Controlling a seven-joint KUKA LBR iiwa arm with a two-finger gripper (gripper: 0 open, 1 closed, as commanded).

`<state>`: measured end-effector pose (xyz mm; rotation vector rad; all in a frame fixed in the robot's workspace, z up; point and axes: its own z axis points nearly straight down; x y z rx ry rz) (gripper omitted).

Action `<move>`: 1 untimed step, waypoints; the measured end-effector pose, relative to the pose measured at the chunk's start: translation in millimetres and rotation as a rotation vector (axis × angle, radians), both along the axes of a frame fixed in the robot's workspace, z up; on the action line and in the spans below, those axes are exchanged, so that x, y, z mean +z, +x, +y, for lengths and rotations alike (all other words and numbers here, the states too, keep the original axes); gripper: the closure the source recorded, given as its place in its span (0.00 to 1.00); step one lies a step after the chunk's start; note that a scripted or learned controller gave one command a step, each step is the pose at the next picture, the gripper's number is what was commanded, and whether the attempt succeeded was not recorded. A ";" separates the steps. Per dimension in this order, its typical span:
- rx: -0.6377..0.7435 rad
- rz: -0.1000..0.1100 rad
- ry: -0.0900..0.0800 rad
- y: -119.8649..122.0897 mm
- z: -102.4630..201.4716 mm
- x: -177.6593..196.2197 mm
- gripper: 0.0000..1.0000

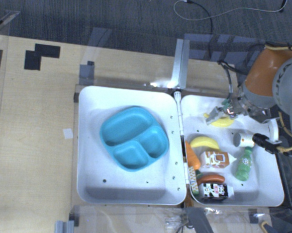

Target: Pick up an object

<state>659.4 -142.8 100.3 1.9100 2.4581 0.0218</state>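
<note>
The right bin [275, 190] holds several small objects. A yellow piece [222, 123] lies near its back wall, and my gripper [222, 112] hovers right over it, at its far edge. Nearer the middle lie a yellow banana [205, 142], an orange carrot [192, 156], a small printed carton [216, 159], a green bottle [243, 164] and a small white cylinder [244, 140]. A dark red-topped packet [212, 187] rests at the front. The grey arm with its orange band [265, 72] reaches in from the right.
The left bin [89, 184] carries a blue divided plate [133, 137]. A metal divider rail [177, 135] separates the bins. A black cable part [265, 142] of the arm hangs over the right bin's right side. Wooden bench lies to the left.
</note>
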 end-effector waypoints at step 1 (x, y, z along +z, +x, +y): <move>0.000 0.000 0.000 0.0 0.0 -0.1 0.00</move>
